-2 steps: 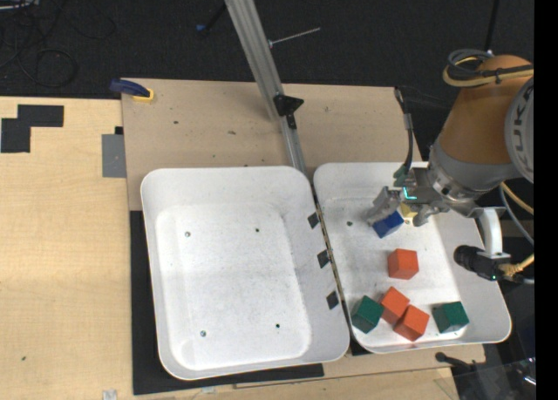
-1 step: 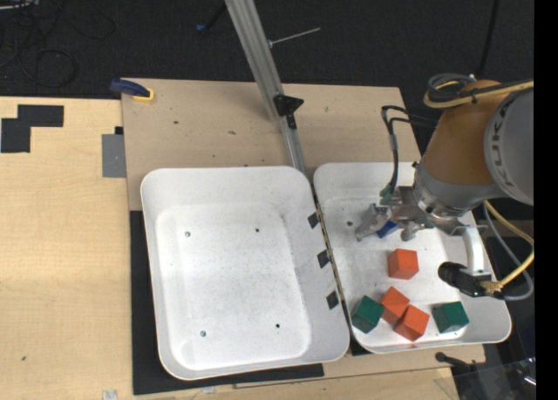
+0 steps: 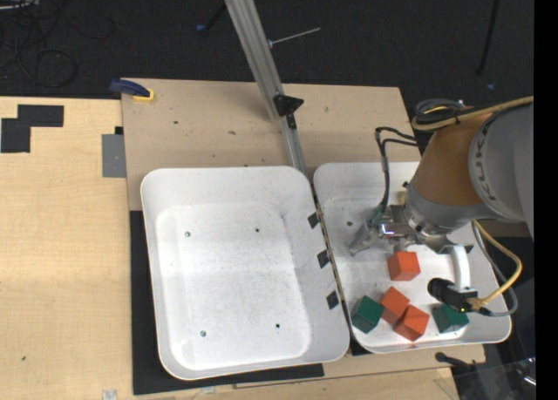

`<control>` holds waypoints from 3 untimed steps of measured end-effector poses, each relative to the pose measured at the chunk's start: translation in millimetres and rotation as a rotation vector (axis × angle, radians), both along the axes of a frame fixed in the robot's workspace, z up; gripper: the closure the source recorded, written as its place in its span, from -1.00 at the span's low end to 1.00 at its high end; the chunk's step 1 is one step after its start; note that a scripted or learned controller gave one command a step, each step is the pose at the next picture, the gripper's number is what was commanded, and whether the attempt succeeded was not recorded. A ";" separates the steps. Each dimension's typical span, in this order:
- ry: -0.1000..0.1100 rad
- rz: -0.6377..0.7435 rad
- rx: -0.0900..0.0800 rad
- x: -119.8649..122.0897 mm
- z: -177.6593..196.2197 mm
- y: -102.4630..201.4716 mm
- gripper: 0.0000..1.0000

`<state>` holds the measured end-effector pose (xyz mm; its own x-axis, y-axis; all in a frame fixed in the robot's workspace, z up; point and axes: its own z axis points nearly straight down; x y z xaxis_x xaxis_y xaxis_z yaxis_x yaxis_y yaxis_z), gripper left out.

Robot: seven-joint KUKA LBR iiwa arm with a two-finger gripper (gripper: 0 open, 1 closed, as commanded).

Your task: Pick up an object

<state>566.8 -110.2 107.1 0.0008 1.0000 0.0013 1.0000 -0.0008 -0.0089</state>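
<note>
My gripper (image 3: 366, 231) hangs low over the middle of the right bin (image 3: 349, 182), pointing left, open with nothing between its fingers. An orange cube (image 3: 403, 265) lies just to its lower right, apart from the fingertips. Closer to the bin's front edge sit two more orange blocks (image 3: 395, 301) (image 3: 411, 322), touching each other. A dark green block (image 3: 367, 313) lies to their left and another green block (image 3: 451, 319) to their right.
The left bin (image 3: 228, 267) lies alongside, with black clips (image 3: 323, 258) on the shared wall. A slanted aluminium rail (image 3: 259, 54) rises behind the bins. The grey arm with its orange band (image 3: 449, 163) covers the right bin's right side.
</note>
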 end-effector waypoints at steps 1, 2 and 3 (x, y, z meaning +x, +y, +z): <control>-0.006 -0.001 -0.001 0.5 -15.1 0.3 -1.00; -0.005 -0.009 0.001 0.1 -5.1 -1.1 1.00; -0.010 0.002 -0.001 -1.1 39.7 5.1 1.00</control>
